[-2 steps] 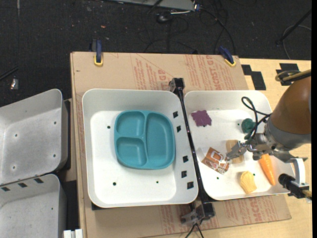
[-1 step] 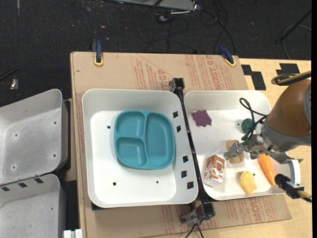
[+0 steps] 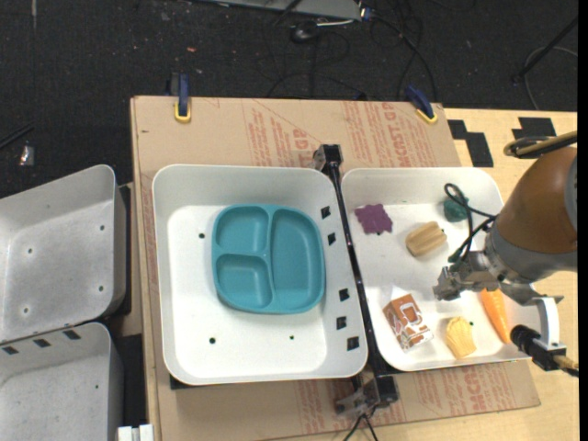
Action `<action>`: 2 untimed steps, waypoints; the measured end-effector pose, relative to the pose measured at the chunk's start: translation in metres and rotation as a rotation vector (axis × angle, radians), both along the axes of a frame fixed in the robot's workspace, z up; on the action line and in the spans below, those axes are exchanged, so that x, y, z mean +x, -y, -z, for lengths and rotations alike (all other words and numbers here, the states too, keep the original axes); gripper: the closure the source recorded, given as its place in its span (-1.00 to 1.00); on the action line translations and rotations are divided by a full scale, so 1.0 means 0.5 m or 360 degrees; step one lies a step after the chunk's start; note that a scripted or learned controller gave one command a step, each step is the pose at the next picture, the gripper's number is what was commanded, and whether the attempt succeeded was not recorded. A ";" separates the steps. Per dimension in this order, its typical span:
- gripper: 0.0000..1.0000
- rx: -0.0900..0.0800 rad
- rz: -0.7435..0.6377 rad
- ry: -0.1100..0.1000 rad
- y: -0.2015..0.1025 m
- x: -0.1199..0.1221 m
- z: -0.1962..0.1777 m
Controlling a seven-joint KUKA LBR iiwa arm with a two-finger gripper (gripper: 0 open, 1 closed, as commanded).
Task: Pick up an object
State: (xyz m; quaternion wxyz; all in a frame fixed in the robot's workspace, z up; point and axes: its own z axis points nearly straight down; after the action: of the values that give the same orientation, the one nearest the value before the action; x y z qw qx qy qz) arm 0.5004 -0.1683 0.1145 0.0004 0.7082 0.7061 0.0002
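Observation:
The right bin holds several small objects. A purple piece lies near its left wall and a tan bread roll sits in the middle. A small dark-teal item is at the back. A brown-and-white carton and a yellow piece lie near the front. An orange carrot lies at the right, partly under the arm. My gripper hangs low over the bin floor, between the roll and the yellow piece, just left of the carrot.
The left bin carries a teal divided plate. A black divider runs between the bins. The arm's orange band and grey wrist cover the right bin's right side. Grey metal trays lie off the bench at left.

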 end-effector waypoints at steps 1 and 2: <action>1.00 -0.0001 -0.0008 0.0003 -0.016 -0.011 -0.098; 1.00 -0.0004 -0.0009 0.0009 -0.007 0.008 -0.215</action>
State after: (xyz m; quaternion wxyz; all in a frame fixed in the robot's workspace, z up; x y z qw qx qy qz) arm 0.5045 -0.1649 0.2221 0.0030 0.7061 0.7081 0.0014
